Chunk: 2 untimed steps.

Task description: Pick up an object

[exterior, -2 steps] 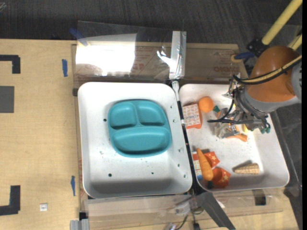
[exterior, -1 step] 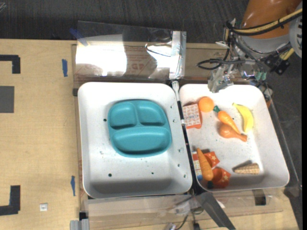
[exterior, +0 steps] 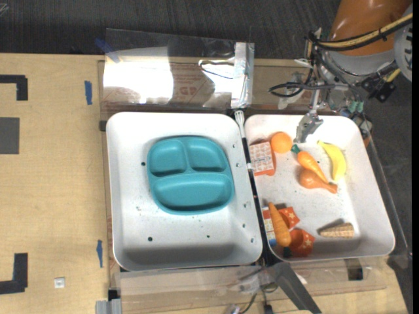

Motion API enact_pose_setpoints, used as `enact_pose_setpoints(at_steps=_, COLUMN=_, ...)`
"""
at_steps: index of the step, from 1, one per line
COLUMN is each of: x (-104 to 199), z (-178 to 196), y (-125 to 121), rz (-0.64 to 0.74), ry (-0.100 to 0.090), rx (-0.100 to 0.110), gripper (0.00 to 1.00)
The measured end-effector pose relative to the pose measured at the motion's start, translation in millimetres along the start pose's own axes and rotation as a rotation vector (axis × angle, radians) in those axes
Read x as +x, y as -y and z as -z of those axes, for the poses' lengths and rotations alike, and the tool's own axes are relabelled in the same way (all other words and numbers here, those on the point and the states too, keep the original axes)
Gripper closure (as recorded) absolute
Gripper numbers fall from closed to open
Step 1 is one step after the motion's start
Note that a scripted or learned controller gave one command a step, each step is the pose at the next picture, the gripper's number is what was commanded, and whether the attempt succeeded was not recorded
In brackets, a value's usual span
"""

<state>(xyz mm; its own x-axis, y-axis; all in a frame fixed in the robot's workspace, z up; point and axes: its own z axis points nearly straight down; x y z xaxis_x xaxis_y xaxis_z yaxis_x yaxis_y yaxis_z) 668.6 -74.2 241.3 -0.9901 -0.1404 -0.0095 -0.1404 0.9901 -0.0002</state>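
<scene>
Found the gripper point(exterior: 307, 129) hanging over the far end of the right bin point(exterior: 374, 195), at the tip of the grey arm point(exterior: 366, 18) reaching in from the right. Could not tell the width of its opening from this slanting view, nor made out anything held in it. Judged the step as the approach before a grasp, with nothing lifted yet. Counted several candidates in that bin: a small orange ball point(exterior: 281, 142) just to the left of the gripper, an orange gourd-shaped toy point(exterior: 314, 173) just in front of it, and a banana point(exterior: 334, 159) lying beside the gourd toward the right wall. Noted farther off a red-and-white packet point(exterior: 261, 157) against the wall shared with the left bin point(exterior: 131, 227), a carrot point(exterior: 279, 224) and a red piece point(exterior: 300, 241) bunched in the near-left corner, and a tan cone point(exterior: 336, 229) alone near the front. Saw in the left bin a teal divided plate point(exterior: 190, 174), well apart from the tool. Reckoned the gourd's narrow top end or the orange ball the likeliest targets, being nearest. Judged the next move to call for a straight descent centred on one of them, then a firm close before any lift. Expected trouble with the ball, round and apt to roll away toward the packet under a glancing touch.
</scene>
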Motion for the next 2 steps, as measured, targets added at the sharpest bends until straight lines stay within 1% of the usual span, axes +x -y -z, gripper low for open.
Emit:
enact_pose_setpoints(at_steps=1, x=31.0, z=-147.9, y=21.4, rz=-0.044, ry=0.002, rx=0.001, gripper=0.0)
enact_pose_setpoints(at_steps=2, x=128.2, z=-150.8, y=96.5, rz=-0.1, ry=0.0, rx=0.007, gripper=0.0)
